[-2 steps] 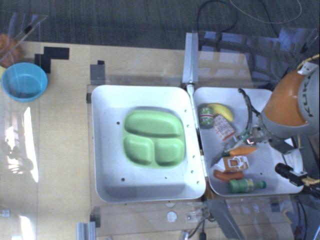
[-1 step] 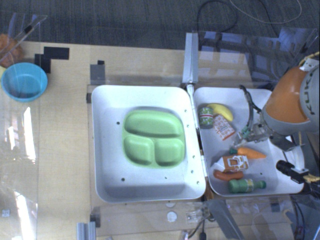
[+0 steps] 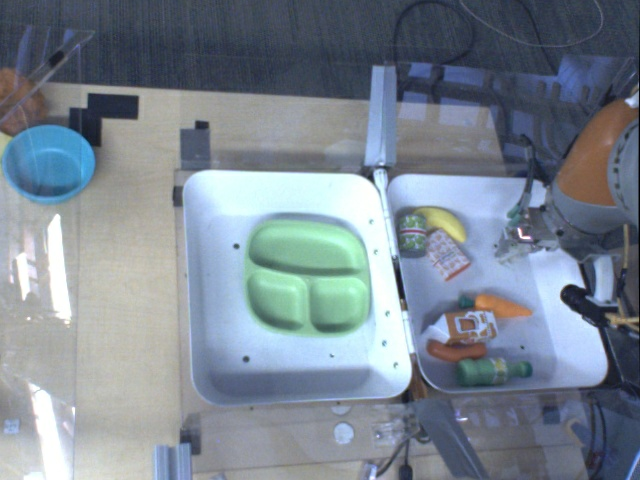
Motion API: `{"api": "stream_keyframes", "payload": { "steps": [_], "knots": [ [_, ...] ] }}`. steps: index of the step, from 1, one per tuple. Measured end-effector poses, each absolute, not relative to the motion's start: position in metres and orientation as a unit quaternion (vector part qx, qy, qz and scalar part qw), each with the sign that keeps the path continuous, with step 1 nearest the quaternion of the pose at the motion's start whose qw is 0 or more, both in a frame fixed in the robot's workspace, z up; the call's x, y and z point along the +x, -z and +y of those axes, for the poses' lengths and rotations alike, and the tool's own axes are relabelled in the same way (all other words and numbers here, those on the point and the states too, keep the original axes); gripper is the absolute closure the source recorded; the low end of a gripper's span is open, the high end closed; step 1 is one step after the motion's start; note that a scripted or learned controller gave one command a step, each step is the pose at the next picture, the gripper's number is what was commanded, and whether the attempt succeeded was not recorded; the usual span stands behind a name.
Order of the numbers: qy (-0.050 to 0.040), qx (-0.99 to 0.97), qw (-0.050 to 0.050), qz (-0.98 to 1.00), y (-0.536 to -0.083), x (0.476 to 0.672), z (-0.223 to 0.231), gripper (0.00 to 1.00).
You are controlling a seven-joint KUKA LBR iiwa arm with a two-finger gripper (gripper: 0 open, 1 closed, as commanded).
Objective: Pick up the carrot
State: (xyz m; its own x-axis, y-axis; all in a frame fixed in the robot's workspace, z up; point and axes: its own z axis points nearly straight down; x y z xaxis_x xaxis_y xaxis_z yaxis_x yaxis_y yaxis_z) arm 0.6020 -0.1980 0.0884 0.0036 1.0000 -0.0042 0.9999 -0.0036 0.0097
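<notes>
I see the arm (image 3: 598,173) reaching over the right bin (image 3: 580,368), its gripper (image 3: 520,236) hovering far of the carrot (image 3: 497,306), nothing in it. I cannot tell its opening. The carrot lies unlifted, so the grasp remains.

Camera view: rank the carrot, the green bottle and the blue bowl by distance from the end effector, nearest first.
1. Carrot, just below the end effector in the right bin.
2. Green bottle, at that bin's near edge.
3. Blue bowl, far left on the bench.

Fixed cam above bench (image 3: 120,268), slanted down.
</notes>
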Motion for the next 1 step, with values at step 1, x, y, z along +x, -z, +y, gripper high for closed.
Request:
{"api": "stream_keyframes", "payload": {
  "steps": [1],
  "knots": [
    [-0.0020, 0.708, 0.004, 0.706, -0.0879, 0.6017, -0.1972, 0.00]
  ]
}}
